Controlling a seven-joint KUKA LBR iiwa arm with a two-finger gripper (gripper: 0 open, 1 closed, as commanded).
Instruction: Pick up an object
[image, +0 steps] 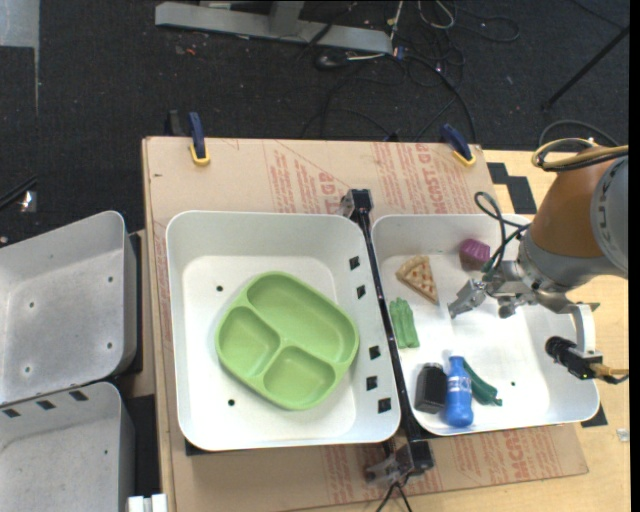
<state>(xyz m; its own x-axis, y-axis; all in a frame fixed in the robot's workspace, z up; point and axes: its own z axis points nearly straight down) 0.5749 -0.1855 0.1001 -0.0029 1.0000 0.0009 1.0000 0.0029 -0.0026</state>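
Blue bottle (457, 391) sits closest, below the pincer (487, 297), beside a black block (431, 388) and a dark green piece (480, 387). Pincer looks spread wide with nothing in it, hanging over the right bin (575, 405), probably lining up a grab. Pizza slice (419, 277) is just left of it, purple block (475, 251) above. Left bin (190, 400) holds a green tray (287, 341).

Pretty clearly a robotics lab, not anybody's home. Two white bins (190, 300) are sitting side by side on a bench (270, 170) topped with printed cardboard, and blue-and-yellow clamps (198, 140) are pinning that cardboard down at the far edge. Loose black cables (450, 90) are trailing across dark carpet (90, 90) beyond it. A grey and orange industrial arm (580, 215) is reaching in from the right.
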